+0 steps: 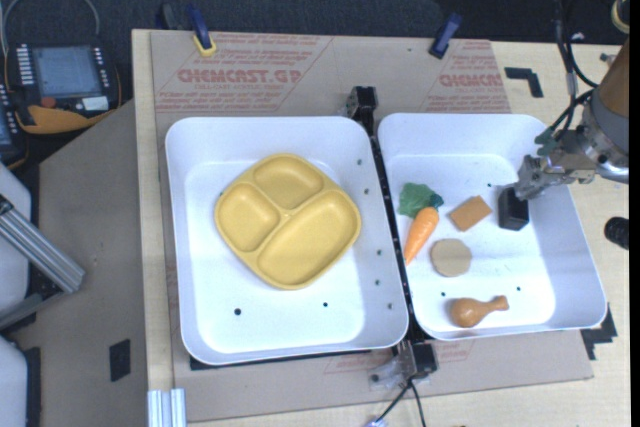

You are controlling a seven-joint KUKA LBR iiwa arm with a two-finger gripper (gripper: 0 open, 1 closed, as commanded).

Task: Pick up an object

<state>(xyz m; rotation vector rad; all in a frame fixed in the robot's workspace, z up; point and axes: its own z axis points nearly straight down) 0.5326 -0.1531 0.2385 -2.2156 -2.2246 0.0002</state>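
One two-finger gripper (532,177) on the grey arm sits low over the right part of the shallow white right bin (575,250), near its right wall. Whether it is wide or narrow: cannot tell from this angle. Nothing is visibly held. Nearest candidate is a small orange-brown rectangular block (469,213), just beside the gripper toward the view's left, apart from it, lying flat and slightly skewed. Next out is a round beige flat disc (451,258), nearer the camera than the block, close to it but not touching. Then an orange plastic carrot (421,232), lying at a slant, its thick end against a green leafy plastic piece (417,197); touching or overlapping, cannot tell which. A brown plastic drumstick (477,310) lies alone near the front wall. Across the divider, the shallow white left bin (190,215) carries a yellow three-compartment plastic plate (288,220), well apart from the gripper. Judgement: pick not yet made; the block is the likeliest target. Risks: the block is low and flat, so an off-centre descent would shove it along the slick bin floor rather than trap it. A closing axis skewed to its sides could pinch one corner and spin it out. Drifting further left could nudge the disc.
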